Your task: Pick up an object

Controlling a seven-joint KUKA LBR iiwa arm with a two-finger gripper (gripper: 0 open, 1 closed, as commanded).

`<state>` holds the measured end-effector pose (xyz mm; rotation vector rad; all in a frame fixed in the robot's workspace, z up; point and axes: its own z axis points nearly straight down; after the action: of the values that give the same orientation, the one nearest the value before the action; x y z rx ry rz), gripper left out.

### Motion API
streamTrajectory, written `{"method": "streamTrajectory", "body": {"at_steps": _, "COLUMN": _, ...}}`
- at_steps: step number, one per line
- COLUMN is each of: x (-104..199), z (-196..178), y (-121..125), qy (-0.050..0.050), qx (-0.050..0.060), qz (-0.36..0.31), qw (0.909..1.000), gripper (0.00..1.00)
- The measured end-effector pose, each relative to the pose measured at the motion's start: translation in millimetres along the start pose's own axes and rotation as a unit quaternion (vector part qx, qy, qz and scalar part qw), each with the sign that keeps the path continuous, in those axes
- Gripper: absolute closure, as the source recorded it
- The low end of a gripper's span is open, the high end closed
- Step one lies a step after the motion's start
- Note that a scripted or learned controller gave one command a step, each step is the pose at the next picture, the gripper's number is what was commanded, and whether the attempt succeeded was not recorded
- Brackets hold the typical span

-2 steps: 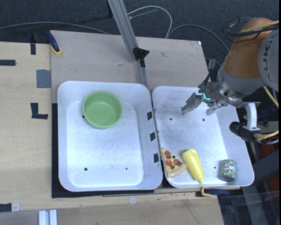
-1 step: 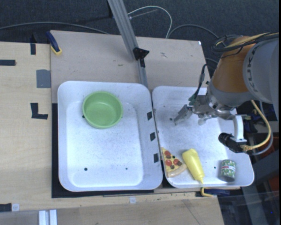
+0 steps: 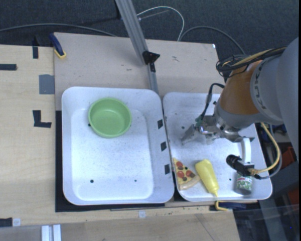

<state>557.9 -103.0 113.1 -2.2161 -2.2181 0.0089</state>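
In the right bin [image 3: 180, 104], my gripper [image 3: 192, 129] hangs over the bare middle of the floor. Its fingers [image 3: 186, 136] are spread open with nothing between them. Along the bin's front edge, below the gripper, lie a pizza slice [image 3: 183, 172] and a yellow squeeze bottle [image 3: 207, 176]. A small green and dark object [image 3: 244, 185] sits in the front right corner. The left bin [image 3: 115, 179] holds a green bowl [image 3: 109, 117] near its back.
The grey arm with its orange band [image 3: 241, 97] covers the right bin's right side. A slanted metal pole [image 3: 135, 26] rises behind the bins. Cables [image 3: 163, 11] run across the dark floor at the back.
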Motion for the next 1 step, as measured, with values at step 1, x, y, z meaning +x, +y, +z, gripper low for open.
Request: {"method": "streamTrajectory", "body": {"at_steps": 1, "x": 0.2, "z": 23.6, "y": 0.7, "qy": -0.001, "qx": -0.004, "qz": 0.0, "qw": 1.0, "gripper": 0.0}}
